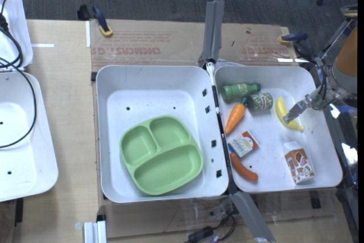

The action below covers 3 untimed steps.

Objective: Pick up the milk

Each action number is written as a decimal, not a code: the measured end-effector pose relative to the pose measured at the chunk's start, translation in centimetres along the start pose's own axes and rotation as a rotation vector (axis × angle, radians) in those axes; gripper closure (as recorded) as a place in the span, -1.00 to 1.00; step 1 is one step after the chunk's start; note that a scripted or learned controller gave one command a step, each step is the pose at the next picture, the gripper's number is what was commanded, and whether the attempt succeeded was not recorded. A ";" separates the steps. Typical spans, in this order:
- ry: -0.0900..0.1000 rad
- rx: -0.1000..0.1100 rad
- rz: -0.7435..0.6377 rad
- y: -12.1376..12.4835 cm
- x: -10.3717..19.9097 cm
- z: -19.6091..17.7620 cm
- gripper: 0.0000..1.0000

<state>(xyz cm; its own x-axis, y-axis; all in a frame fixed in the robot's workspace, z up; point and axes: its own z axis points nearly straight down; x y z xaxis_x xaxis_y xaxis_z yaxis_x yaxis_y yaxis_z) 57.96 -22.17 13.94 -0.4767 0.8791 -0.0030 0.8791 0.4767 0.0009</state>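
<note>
Gripper: gripper hangs low at the 3 o'clock side of the right bin, tip right over the banana; whether its tip is spread or pressed together, cannot tell from this slant. Nothing seen pinched.

Milk: likely the brown-and-white carton, lying flat near the right bin's 5 o'clock corner, apart from the gripper and from its neighbours. A second small carton with an orange and blue front lies near the bin's middle, toward 7 o'clock; labels too small to read, so which one is milk is a judgement.

Risk, wrong target: tip sits at the banana, not at either carton; a close here would take the banana or nothing.

Risk, mix-up: two cartons of like size; a descent on the middle one may lift the wrong box.

Risk, flat lie: carton at 5 o'clock lies on its broad face close to the bin wall; a grasp may skate off or the arm may meet the rim.

Risk, crowding: middle carton lies just beside the lower carrot.

Count, right bin: cartons 2; carrots 2, the upper carrot at about 10 o'clock; banana 1; green bottle 1; green can 1.

Count, left bin: green divided plate 1.

Count, bins: 2.
</note>
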 end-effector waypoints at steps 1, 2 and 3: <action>0.002 0.000 0.057 5.5 2.0 4.8 -1.00; 0.002 0.001 -0.043 0.3 5.3 3.7 -1.00; 0.002 0.000 -0.305 -8.7 5.3 2.1 -1.00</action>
<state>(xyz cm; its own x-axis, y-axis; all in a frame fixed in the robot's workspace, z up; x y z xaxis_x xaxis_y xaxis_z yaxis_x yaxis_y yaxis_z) 47.80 -21.67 11.86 -0.7184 0.6956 -0.0008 0.6956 0.7184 0.0004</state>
